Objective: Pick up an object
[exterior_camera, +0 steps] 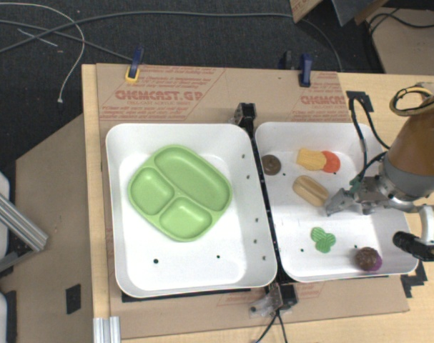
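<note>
Green divided plate (pixel 179 191) in white bin (pixel 124 148); tan bun (pixel 311 189), purple ball (pixel 368 259).

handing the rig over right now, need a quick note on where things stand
End effector: low over the right bin, beside the tan bread-like piece; nothing visible between its fingers.
Right bin also holds a brown round piece, a yellow and orange piece, a green piece and a dark purple piece.
Left bin holds a green divided plate.
Done: nothing lifted yet.
Left: grasp one object and raise it; the tan piece looks the nearest candidate.
</note>
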